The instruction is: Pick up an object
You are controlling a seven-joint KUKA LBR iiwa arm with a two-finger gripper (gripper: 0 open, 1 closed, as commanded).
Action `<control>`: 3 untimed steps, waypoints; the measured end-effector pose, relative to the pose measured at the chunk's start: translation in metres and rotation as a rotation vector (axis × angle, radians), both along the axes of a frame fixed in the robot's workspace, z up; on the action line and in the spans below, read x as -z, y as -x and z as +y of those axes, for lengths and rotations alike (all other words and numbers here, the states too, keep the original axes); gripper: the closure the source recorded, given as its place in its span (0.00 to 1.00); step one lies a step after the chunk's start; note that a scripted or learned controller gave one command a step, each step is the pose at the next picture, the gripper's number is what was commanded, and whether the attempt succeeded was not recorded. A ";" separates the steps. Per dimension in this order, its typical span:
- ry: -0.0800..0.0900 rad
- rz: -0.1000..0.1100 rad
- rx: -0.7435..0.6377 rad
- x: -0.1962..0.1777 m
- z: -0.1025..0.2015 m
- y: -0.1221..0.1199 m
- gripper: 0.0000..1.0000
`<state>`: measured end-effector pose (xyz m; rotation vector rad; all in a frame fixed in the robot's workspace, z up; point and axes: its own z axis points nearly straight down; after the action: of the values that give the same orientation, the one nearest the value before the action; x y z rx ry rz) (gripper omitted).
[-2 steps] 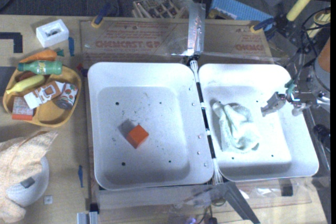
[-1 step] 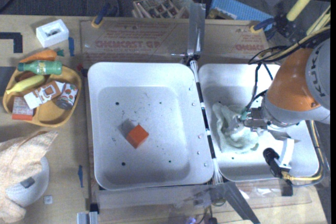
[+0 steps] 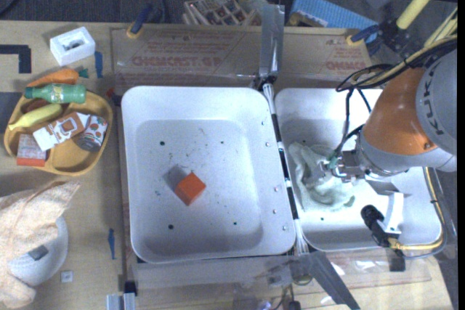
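The gripper (image 3: 336, 165) is pressing into the pale crumpled cloth (image 3: 314, 174) at right of centre; finger state cannot be told. Risk: limp fabric slipping free on lifting.

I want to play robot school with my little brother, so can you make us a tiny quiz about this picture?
1. True or false: the orange block lies in the left bin.
2. What is the robot's hand right over? A) a pale crumpled cloth B) a green bottle C) a white box
3. Fill in: the yellow bowl of toy food sits to the ____ of both bins.

Key: 1. True. 2. A, the pale crumpled cloth in the right bin; whether the hand is gripping it cannot be told. 3. Left, out on the bench.
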<state>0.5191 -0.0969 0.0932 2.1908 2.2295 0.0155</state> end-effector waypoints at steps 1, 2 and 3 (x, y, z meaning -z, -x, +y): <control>-0.003 0.017 -0.053 -0.092 0.014 -0.042 0.00; -0.002 0.015 0.001 -0.082 -0.048 -0.065 0.00; -0.003 0.008 -0.006 0.004 -0.005 -0.078 0.00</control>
<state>0.5967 -0.1021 0.0892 2.1902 2.2415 0.0101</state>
